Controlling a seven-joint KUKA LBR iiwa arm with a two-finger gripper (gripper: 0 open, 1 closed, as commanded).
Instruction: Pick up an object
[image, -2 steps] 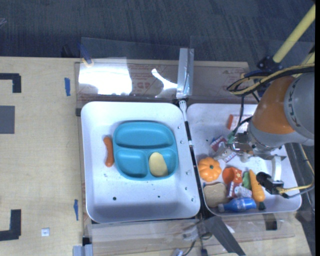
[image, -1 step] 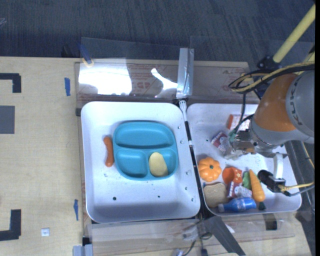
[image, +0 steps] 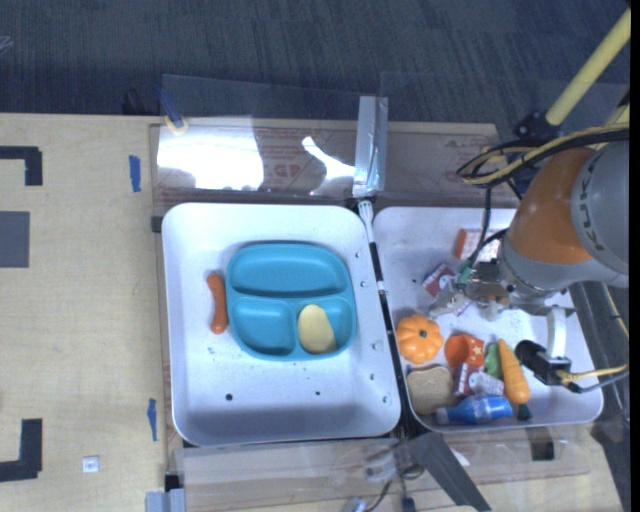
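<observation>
Here the things to pick lie in the right bin (image: 585, 405), crowded toward its near side: a small orange pumpkin (image: 420, 338) by the left wall, a slice of bread (image: 430, 388) just nearer than it, a blue bottle (image: 478, 409) lying along the near wall, a carrot (image: 514, 372) to the right, and a red-orange piece (image: 463, 351) between pumpkin and carrot. These are touching or almost touching one another. Some red and white packets (image: 440, 278) lie farther back. The gripper (image: 478, 292) hangs over the middle of this bin, just beyond the pile; whether its jaws are open or closed I cannot tell, and nothing is seen between them. The grey and orange arm (image: 560, 215) covers the far right part of the bin. In the left bin (image: 190, 330) a blue divided tray (image: 290, 298) holds a yellow lemon-like object (image: 316, 328) in its near right compartment, and an orange sausage-like piece (image: 217, 302) lies just left of the tray. Both bins stand on the counter (image: 70, 300).
</observation>
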